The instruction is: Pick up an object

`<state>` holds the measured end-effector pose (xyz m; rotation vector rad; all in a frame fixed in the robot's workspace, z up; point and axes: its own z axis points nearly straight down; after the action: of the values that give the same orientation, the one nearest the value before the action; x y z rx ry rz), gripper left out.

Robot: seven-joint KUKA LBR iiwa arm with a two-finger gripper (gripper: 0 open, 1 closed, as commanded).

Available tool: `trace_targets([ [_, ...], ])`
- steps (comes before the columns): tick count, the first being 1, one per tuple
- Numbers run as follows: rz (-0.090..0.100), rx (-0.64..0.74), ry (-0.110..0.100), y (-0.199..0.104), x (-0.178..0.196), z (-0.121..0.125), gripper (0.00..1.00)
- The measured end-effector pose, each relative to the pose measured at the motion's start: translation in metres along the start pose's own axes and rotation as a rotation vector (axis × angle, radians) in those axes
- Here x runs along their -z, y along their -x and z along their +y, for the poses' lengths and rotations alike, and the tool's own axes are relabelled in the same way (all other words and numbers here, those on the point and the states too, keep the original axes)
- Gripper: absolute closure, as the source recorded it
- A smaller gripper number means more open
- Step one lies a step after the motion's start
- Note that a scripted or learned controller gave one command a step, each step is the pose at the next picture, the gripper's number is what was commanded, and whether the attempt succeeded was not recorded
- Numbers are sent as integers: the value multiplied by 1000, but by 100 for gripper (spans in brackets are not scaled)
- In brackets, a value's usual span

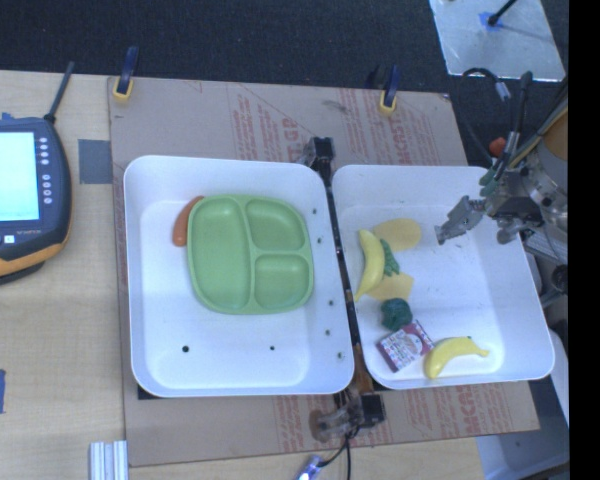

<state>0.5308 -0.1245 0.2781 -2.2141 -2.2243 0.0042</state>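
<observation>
Two white bins sit side by side on a sheet of brown cardboard in the middle of the frame. The left bin (160,358) holds one green divided plate (250,254) with three compartments, and one orange thing (183,222) peeks out from under the plate's left edge; I would guess a toy carrot or sausage, but too little of it shows to be sure.

The right bin (510,308) holds the small stuff, all gathered toward its left and lower parts. I count two bananas: one banana (371,261) stands nearly upright against the bin's left wall, the other banana (454,354) lies near the lower edge. There are two pale yellow pieces: a rounded one (398,233) just right of the upright banana's top, and a wedge (394,287) at its lower end. Below the wedge sits one dark green lump (396,313), and below that one small red and white packet (402,347), just left of the lower banana.

The gripper (458,224) comes in at the right of the frame, over the upper right part of the right bin, well apart from every item. Nothing is between its fingers, which look spread.

One tablet-like control pad (15,193) lies at the left edge.
</observation>
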Motion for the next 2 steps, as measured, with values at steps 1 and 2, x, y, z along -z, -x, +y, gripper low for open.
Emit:
trace_targets([
  [1,-1,1,-3,-13,-124,37,0],
  [2,-2,2,0,-28,-186,103,0],
])
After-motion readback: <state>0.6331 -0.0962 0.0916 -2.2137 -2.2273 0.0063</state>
